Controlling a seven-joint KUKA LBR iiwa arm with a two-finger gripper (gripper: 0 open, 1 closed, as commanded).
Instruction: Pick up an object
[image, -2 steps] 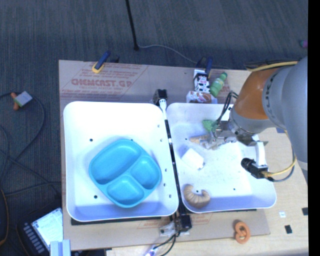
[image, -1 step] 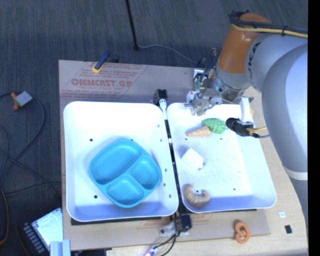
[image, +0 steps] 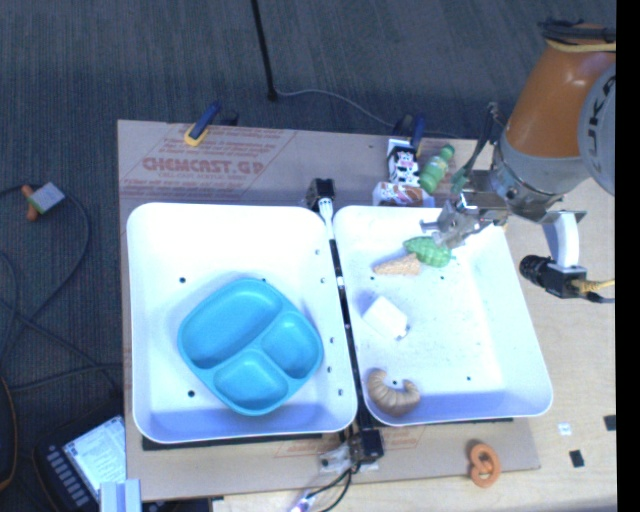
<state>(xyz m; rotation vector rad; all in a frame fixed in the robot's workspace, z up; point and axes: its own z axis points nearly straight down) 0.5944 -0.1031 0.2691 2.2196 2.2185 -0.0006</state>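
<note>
Camera view: wooden bench on grey carpet; hand state unclear, perhaps touching green toy.

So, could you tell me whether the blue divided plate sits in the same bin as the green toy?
No, the blue plate lies in the left bin, while the green toy is in the right bin.

Blue tray, white bins

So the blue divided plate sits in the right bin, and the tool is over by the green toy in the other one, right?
Not quite. The camera view shows the blue divided plate in the left bin, not the right. The tool is indeed by the green toy, which lies in the right bin.
</note>
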